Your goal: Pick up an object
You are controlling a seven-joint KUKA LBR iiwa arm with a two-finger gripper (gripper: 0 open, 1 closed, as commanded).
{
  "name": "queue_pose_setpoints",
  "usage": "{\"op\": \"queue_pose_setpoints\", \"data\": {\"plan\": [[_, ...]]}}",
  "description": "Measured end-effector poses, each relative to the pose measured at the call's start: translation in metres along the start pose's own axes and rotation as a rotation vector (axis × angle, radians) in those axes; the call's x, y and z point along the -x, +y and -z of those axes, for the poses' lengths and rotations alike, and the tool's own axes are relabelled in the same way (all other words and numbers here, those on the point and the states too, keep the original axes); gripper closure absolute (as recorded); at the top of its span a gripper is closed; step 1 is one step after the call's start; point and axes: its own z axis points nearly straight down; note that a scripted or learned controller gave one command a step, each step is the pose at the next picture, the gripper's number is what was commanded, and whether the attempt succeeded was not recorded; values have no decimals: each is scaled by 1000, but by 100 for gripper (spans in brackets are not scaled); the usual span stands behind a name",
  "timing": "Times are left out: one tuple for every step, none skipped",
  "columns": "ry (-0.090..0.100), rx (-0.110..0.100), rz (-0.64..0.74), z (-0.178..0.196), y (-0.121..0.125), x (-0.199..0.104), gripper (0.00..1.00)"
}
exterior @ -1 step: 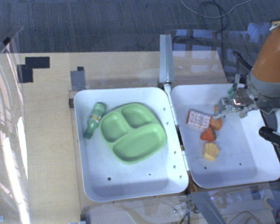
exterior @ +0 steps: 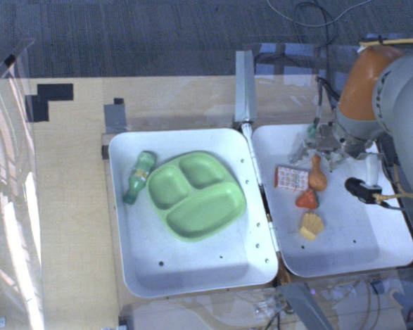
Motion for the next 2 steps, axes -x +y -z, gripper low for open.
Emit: {"op": "queue_pose_setpoints", "data": {"plan": [[0, -8, 6, 9, 0, 0, 100], [-1, 6, -149, 169, -33, -88, 100]]}}
